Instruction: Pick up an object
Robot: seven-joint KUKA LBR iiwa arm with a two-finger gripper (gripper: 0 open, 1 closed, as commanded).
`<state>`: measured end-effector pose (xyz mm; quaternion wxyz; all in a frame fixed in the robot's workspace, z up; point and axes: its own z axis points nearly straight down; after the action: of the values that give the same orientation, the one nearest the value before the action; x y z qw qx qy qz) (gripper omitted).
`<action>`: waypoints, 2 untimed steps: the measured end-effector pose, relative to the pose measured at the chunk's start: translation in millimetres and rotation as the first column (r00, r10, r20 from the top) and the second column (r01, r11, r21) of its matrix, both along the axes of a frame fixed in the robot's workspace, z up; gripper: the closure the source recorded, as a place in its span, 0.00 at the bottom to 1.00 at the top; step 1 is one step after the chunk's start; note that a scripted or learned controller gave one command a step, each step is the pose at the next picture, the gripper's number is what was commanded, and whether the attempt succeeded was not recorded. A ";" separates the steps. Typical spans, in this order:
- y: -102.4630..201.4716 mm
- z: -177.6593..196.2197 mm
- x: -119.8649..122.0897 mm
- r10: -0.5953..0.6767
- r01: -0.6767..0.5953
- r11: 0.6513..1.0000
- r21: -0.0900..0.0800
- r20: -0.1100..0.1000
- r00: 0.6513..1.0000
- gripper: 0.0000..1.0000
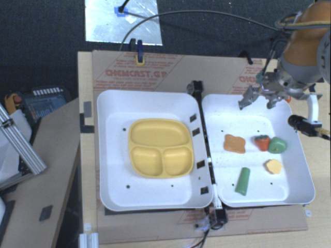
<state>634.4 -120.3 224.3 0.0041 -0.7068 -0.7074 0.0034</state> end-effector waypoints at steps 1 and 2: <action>0.3 7.4 2.5 0.002 -0.002 1.000 -0.001 0.012 1.000 0.00; -3.3 -34.1 -0.9 0.000 0.000 1.000 -0.002 0.012 1.000 0.00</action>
<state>633.5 -123.5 190.2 -0.0007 -0.7067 -0.7076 -0.0001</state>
